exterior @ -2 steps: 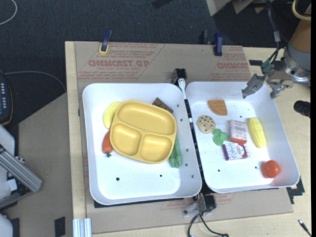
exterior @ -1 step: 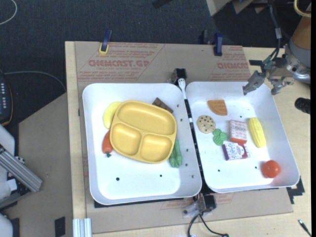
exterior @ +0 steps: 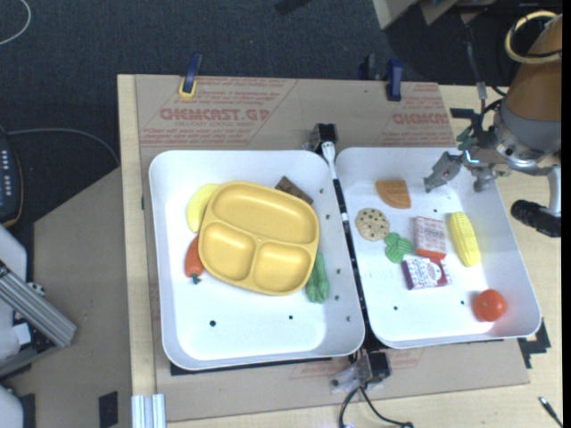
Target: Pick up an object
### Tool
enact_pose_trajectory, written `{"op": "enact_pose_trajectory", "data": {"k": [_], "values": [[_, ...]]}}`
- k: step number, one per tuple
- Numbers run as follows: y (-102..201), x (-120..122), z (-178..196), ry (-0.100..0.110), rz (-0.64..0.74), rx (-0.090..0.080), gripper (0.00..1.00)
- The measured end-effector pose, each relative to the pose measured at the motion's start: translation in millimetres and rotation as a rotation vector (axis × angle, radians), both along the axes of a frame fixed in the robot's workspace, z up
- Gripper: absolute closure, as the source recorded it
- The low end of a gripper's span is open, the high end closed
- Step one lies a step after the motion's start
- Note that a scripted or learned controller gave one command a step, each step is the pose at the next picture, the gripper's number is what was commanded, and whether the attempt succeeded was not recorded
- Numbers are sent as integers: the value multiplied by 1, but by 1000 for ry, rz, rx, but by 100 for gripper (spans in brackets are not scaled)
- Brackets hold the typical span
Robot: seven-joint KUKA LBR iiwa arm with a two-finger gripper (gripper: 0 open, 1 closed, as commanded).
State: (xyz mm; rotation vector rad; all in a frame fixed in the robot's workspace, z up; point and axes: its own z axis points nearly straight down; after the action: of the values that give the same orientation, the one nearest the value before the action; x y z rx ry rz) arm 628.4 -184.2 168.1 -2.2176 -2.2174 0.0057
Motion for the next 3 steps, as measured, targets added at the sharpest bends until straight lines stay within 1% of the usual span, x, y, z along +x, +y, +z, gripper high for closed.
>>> {"op": "enact_pose_trajectory", "data": {"k": [1,2,3], "values": [[11,-3,-53,0,1,1,0],[12,-3,-85,-2,1,0,0],[12,-2,-72,-8,1,-2,100]]}}
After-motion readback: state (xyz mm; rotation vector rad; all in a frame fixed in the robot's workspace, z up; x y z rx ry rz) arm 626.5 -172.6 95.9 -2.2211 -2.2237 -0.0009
